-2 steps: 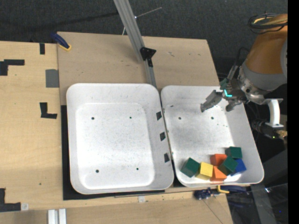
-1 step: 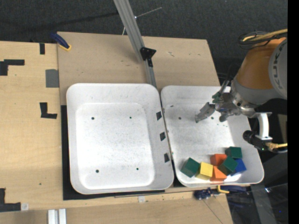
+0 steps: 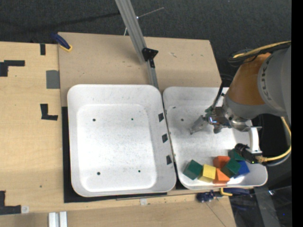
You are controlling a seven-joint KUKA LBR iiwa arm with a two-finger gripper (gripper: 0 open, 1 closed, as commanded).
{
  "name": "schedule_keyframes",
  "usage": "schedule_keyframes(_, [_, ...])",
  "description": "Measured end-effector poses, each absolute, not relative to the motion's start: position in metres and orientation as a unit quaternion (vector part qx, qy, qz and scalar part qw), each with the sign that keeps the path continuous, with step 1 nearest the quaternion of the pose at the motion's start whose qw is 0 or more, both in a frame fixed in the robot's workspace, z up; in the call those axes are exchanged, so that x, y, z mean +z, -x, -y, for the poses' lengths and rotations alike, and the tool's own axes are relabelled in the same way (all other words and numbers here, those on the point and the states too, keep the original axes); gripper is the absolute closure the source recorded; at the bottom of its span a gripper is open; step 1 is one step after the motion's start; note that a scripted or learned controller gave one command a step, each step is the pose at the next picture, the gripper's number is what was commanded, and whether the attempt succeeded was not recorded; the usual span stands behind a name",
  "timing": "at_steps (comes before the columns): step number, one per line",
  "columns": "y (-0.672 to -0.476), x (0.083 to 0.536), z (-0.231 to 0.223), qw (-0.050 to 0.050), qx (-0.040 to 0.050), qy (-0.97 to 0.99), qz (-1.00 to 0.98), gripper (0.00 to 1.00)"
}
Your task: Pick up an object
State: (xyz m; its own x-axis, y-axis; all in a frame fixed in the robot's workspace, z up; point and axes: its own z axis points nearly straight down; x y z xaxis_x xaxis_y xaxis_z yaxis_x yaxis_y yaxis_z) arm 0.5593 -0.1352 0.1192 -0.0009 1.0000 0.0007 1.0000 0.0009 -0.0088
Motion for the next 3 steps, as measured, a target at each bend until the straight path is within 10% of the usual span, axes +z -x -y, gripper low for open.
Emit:
schedule_keyframes(1, [-0.558,0.090,0.135,0.002,0.0019,0.707,0.708,0.00])
schedule_keyframes(2, [-0.559,0.101,0.133,0.002,0.0006,0.706,0.708,1.00])
schedule_keyframes(3, [-0.561,0.144,0.128,-0.001,-0.0009,0.707,0.708,1.00])
